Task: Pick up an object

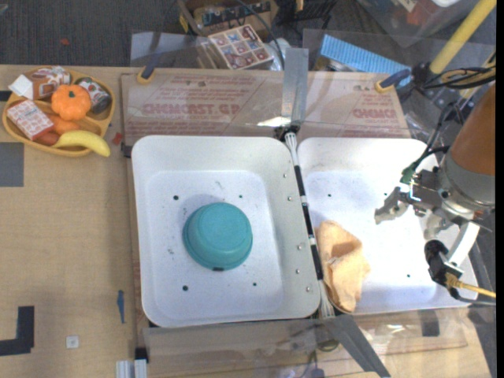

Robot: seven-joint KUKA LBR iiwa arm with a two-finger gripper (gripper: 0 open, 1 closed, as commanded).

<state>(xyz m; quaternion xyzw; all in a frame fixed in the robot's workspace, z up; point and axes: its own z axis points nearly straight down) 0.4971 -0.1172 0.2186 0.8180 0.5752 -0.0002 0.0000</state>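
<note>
A yellow dish (16, 124) heaped with toy food, among it a small orange pumpkin (71, 101) and a banana (84, 141), sits at the far left corner of the table (63, 274). Beside it, two shallow white bins lie side by side. In the left bin (157, 172) a teal bowl (218, 235) rests upside down, round and smooth, its domed base up, roughly at the middle of the bin floor and clear of every wall. In the right bin (346, 160) a crumpled tan cloth (344, 262), soft and folded on itself with a paler patch on top, lies in the near left corner, pressed against the divider between the bins and reaching the near rim. Over the right side of that bin hangs the grey arm with its orange band (480, 140), and below it the gripper (413, 209) hovers above bare white floor, well apart from the cloth and the bowl. One light finger (390, 208) juts toward the cloth; nothing shows between the fingers, and how far they stand apart cannot be told from this slant.
</note>
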